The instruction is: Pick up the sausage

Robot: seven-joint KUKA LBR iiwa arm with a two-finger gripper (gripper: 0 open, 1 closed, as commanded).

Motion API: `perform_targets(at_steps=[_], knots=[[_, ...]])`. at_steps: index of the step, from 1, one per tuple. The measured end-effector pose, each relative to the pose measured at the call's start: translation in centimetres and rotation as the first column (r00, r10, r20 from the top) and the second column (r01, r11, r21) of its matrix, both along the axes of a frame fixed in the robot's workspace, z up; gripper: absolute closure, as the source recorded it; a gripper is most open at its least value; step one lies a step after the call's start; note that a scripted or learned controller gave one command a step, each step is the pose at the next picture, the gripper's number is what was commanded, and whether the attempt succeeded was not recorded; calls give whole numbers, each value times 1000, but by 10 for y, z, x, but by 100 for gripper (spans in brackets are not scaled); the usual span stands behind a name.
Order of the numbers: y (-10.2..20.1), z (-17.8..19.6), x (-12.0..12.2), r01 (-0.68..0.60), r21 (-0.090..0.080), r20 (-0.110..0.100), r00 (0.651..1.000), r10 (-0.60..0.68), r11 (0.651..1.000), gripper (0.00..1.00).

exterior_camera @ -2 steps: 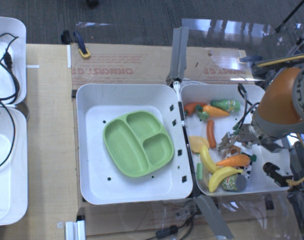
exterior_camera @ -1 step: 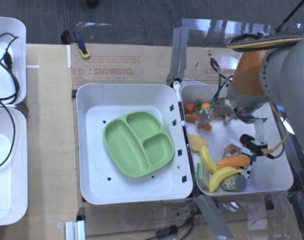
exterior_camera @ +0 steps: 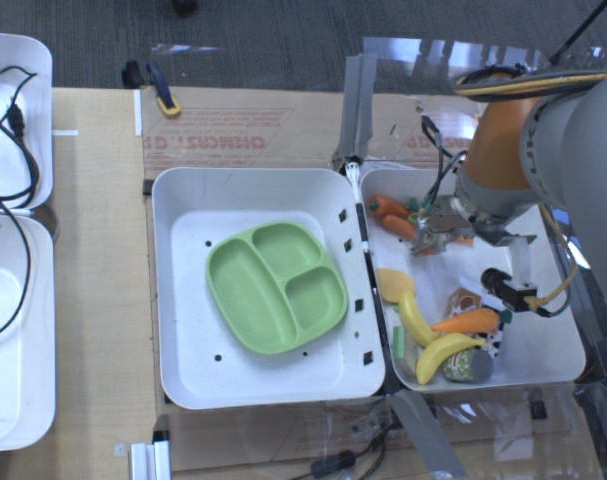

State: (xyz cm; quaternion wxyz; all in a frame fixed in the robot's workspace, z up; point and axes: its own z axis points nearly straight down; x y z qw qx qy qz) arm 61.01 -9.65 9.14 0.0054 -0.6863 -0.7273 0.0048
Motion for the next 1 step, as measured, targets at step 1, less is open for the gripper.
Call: perform_targets(at_steps=[1], knots=[[65, 131, 49, -260, -2, 14, 966, 260, 966, 100]])
